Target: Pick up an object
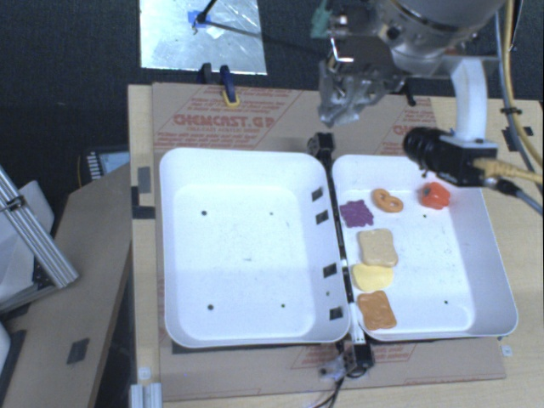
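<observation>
The right bin (476,270) holds several small items along its left side: a purple piece (356,214), a pretzel-like brown ring (388,201), a red-orange tomato-like piece (434,195), a tan bread slice (377,247), a yellow piece (372,276) and an orange-brown piece (376,310). My gripper (340,109) hangs high above the back edge of the bins, over the cardboard, well apart from all the items. Nothing shows between its fingers.
The left bin (246,245) lies beside the right one, joined by a black-clipped divider (336,228). A black camera-like device (442,155) with cables juts over the right bin's back rim. A foil sheet (202,22) lies behind the bench.
</observation>
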{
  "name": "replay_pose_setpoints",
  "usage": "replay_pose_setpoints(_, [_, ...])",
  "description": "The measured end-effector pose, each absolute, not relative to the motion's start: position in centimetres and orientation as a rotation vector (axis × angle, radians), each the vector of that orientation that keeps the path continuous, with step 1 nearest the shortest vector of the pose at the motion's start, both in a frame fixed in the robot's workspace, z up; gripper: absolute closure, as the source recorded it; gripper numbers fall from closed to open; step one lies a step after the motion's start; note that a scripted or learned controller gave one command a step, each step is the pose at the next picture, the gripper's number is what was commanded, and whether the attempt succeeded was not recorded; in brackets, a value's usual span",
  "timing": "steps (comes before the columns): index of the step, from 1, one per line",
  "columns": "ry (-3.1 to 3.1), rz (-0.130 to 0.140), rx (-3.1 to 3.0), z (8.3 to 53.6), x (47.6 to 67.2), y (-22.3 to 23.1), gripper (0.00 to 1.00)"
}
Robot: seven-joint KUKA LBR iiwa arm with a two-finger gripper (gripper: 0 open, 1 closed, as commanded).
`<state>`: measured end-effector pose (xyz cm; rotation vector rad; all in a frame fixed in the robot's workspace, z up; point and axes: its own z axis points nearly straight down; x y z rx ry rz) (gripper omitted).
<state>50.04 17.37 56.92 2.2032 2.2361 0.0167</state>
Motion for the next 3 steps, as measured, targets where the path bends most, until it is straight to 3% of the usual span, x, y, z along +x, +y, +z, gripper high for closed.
replay_pose_setpoints(1, [2.235, -0.022, 2.217, 41.7, 48.8, 22.0, 1.00])
replay_pose_setpoints(2, [2.214, 0.002, 2.225, 43.2, 48.7, 15.2, 1.00])
replay_pose_setpoints(3, [2.224, 0.023, 2.211, 54.2, 49.4, 18.1, 1.00])
